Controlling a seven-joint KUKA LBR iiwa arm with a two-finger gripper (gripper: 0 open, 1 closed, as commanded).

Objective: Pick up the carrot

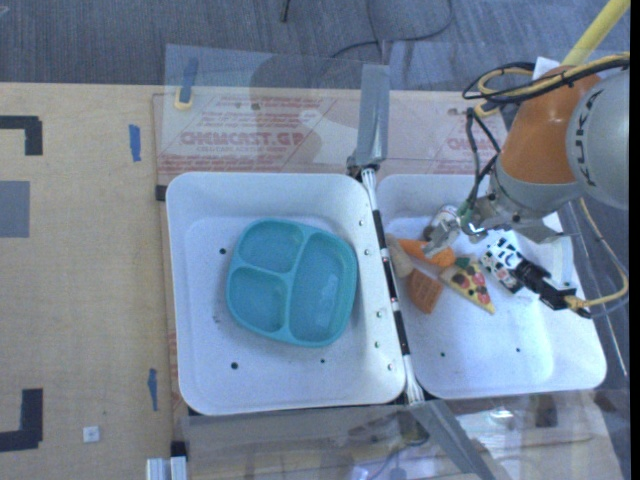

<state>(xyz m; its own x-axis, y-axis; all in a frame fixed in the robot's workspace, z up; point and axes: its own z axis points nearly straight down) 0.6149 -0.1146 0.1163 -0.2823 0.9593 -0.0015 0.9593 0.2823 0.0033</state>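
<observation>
Just below the pincer (pixel 441 232) lies the carrot (pixel 424 252).

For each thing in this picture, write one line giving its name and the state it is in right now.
Carrot: lying in the right bin, at the gripper's tip.
Pizza slice: lying flat beside the carrot.
Brown block: resting below the carrot.
Blue divided plate: upright in the left bin.
Gripper: lowered over the carrot.

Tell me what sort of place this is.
Most likely a robot lab bench, not a kitchen: the arm reaches over two white bins, the food is toys such as a carrot and pizza slice, and cables trail on grey carpet.
</observation>
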